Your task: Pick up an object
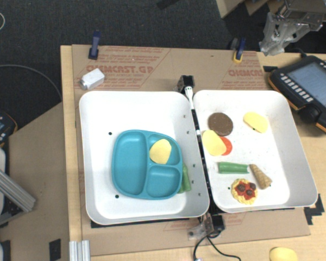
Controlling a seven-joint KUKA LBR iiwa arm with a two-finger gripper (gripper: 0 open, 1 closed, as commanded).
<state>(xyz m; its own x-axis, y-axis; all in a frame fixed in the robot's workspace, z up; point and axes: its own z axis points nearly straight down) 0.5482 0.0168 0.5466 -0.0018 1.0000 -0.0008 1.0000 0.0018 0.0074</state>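
Note:
The right bin (293, 145) holds several toy foods: a brown round cookie (220, 123), a yellow chip (256, 122), and a yellow piece (211, 142) lying over a red slice (226, 145). Nearer the front lie a green bean (232, 167), a tan cone (260, 176) and a small pizza (244, 191). In the left bin (98, 118) a teal divided plate (133, 165) carries a yellow piece (161, 151), with a green piece (185, 179) at its right edge. My gripper (276, 37) hangs high at the top right, beyond the bins' far edge and well away from every object.
A black handheld pendant (303, 85) lies just right of the right bin's far corner. Blue clamps (94, 45) (238, 49) and a small white block (92, 79) sit on the cardboard behind the bins. A yellow object (282, 253) rests at the bottom right.

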